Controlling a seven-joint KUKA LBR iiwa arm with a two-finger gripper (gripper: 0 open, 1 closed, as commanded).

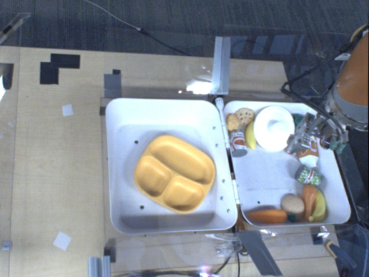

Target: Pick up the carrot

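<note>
Carrot (310,199) upright-ish in right bin (271,172), near-right corner beside banana (319,208), lying nearer than gripper (309,133) at bin's far-right edge; gripper's grasp state cannot be made out.

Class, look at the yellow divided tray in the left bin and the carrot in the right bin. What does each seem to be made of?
Yellow divided tray: probably moulded plastic, semi-gloss, judging by soft highlights on its rounded rims.
Carrot: likely a plastic toy, smooth and evenly orange, though too small here to be sure.
</note>
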